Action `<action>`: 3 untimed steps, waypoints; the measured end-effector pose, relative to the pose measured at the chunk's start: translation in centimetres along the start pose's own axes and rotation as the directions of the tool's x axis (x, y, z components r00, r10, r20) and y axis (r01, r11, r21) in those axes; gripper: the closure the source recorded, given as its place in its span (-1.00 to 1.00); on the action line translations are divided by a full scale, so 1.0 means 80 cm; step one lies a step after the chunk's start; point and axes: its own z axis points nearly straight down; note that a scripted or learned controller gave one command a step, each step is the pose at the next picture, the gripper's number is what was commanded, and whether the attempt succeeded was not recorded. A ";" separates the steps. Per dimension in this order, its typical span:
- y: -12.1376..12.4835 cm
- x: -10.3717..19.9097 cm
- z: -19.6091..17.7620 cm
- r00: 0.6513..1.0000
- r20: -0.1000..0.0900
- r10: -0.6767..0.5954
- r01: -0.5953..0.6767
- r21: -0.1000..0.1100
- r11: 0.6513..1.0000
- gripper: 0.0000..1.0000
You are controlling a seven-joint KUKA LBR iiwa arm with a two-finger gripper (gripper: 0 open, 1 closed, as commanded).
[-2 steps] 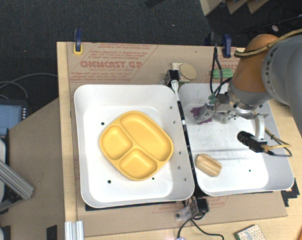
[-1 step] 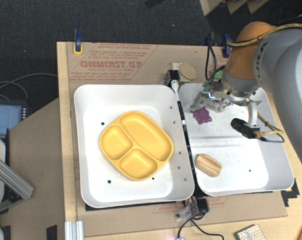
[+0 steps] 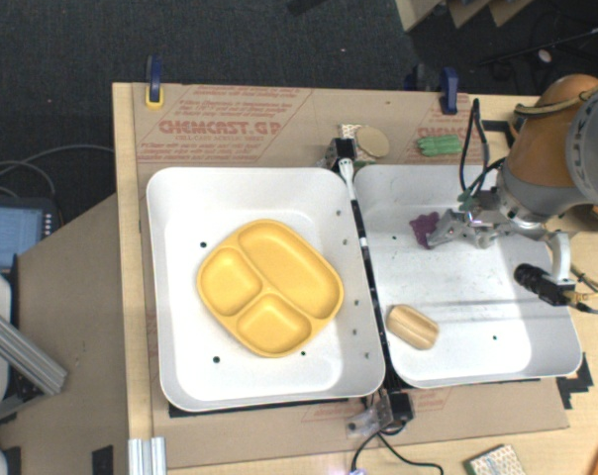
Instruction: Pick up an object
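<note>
A small purple object [image 3: 423, 227] lies in the upper left part of the right bin [image 3: 507, 359]. My gripper [image 3: 455, 230] hangs low over the bin just right of it, touching or nearly touching its right side. The grey arm [image 3: 542, 171] comes in from the right edge. A tan, rounded block [image 3: 412, 326] rests near the right bin's front left corner, well apart from the gripper. A yellow divided plate [image 3: 269, 286] sits in the middle of the left bin [image 3: 175, 216].
On the bench behind the bins lie a green object [image 3: 440, 146] and a round tan disc [image 3: 374, 143]. Blue clamps [image 3: 154, 79] hold the board's back edge. Cables trail along the right bin's right side [image 3: 551, 287].
</note>
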 end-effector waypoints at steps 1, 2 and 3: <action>0.077 0.041 -0.001 1.000 -0.001 -0.012 0.012 -0.009 1.000 -1.00; 0.048 0.045 0.000 1.000 -0.003 -0.007 0.007 -0.001 1.000 -1.00; 0.051 0.045 -0.014 1.000 -0.001 -0.007 0.007 -0.006 1.000 1.00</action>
